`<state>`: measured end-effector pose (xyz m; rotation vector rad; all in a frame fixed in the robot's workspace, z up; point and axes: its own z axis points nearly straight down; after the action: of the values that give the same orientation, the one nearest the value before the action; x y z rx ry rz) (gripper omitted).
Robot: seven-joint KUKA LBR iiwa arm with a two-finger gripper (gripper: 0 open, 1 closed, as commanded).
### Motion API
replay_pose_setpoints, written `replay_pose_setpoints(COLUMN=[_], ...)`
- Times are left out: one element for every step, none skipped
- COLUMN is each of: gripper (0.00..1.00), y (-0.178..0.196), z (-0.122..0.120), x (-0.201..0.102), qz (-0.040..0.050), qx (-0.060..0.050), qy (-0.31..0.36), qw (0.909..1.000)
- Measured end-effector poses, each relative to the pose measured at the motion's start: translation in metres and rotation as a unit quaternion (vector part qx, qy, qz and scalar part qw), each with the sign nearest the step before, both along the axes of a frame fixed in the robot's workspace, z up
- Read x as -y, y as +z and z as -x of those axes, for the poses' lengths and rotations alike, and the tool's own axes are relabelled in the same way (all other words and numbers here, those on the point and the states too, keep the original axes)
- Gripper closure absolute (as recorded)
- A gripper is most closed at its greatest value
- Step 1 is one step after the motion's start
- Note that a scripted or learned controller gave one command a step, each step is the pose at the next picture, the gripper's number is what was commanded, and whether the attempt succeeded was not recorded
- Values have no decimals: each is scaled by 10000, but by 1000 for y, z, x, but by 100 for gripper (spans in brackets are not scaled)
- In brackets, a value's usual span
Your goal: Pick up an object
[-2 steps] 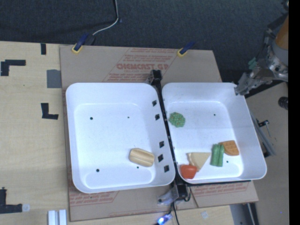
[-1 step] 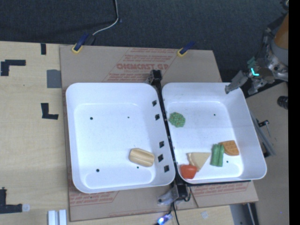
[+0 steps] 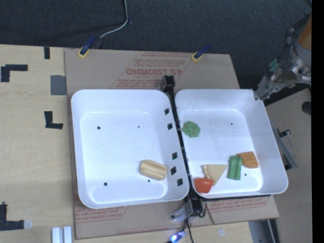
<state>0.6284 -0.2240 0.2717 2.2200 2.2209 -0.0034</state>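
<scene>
Here the camera view looks down on two shallow white bins joined along a black clip strip [image 3: 173,135], which serves as the landmark. Left of the strip, the left bin [image 3: 91,151] holds a tan bread roll [image 3: 153,169] lying on its side, just beside the strip's lower end. Right of the strip, the right bin [image 3: 263,135] holds a green broccoli floret [image 3: 191,129] near the strip's middle, and, toward its lower end, a red tomato piece [image 3: 203,185] touching a pale cheese wedge [image 3: 214,172]; farther right lie a green bean bundle [image 3: 234,167] and an orange cracker [image 3: 249,159], touching one another. The gripper [image 3: 267,86] hangs well to the right of the strip, over the right bin's far right corner, clear of every object and holding nothing; how far it is open cannot be told at this size. No object has yet been chosen or lifted. As a judgement, all the pieces look like light toy food, probably hard and smooth, so prone to slip or skid on the slick bin floor. The broccoli floret stands apart from its neighbours and offers a lumpy, rounded body to pinch across its middle. The roll would best be taken across its short width.
</scene>
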Motion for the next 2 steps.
replay_pose_setpoints(gripper=[100, 100], y=[1, -64], z=[7, 18], x=[-84, -136], qz=[-26, -23], qx=[-6, -34], qy=[38, 22], qw=[10000, 10000])
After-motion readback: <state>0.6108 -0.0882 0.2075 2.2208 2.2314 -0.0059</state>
